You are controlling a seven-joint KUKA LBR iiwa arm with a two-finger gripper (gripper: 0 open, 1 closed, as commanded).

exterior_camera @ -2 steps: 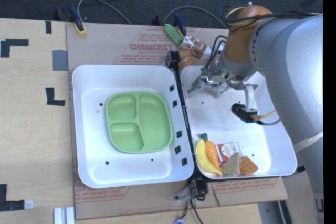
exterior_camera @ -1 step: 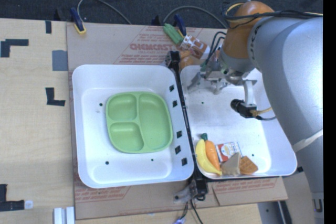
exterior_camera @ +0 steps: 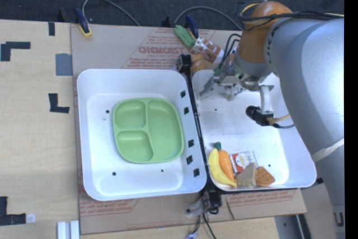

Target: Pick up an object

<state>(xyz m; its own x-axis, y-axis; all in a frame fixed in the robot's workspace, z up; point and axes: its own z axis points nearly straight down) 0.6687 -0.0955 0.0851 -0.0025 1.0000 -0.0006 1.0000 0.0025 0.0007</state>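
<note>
Two shallow white bins sit side by side on the bench [exterior_camera: 33, 120], which is covered under them by a sheet of brown cardboard [exterior_camera: 145, 53]. The left bin [exterior_camera: 89, 92] holds a pale green divided plate [exterior_camera: 148, 130] with three compartments, lying flat near the bin's middle.

The right bin [exterior_camera: 291, 159] has a small heap of toy food in its near corner: a yellow banana [exterior_camera: 215, 168] along the left wall, an orange carrot [exterior_camera: 224, 160] with a green top lying against the banana, a small white and red packet [exterior_camera: 240, 160] just beside the carrot, and a brownish wedge [exterior_camera: 246, 176] touching an orange-brown piece [exterior_camera: 264, 177] at the front rim.

The grey arm [exterior_camera: 313, 75] with its orange band [exterior_camera: 263, 25] reaches in from the right and bends down over the far part of the right bin. The end effector [exterior_camera: 224, 84] hangs low near the bin's far left corner, well apart from the heap of food. Its metal parts blur together there, so I cannot tell whether it is wide or narrow, and nothing is visibly held in it.

Beyond the bins' far rim lie a green object [exterior_camera: 183, 35] and a brown and white piece [exterior_camera: 206, 50], perhaps more toy food. Cables [exterior_camera: 112, 0] trail over the dark floor behind the bench.
</note>
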